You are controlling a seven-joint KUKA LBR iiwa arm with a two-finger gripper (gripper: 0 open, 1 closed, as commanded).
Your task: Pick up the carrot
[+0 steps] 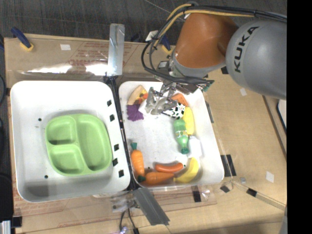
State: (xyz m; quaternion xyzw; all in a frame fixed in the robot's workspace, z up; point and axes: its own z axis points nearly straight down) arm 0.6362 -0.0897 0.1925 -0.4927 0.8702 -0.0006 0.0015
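In the right bin (210, 130), the carrot (137, 161) lies well apart from the fingers (157, 101) (state unclear).

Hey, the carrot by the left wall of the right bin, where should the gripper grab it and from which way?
Probably the carrot's thick orange middle, from straight above. It lies flat, lengthwise along the right bin's left wall, green tip farthest from the camera. Close the fingers across its width, minding the wall and the sausage-like toy nearby.
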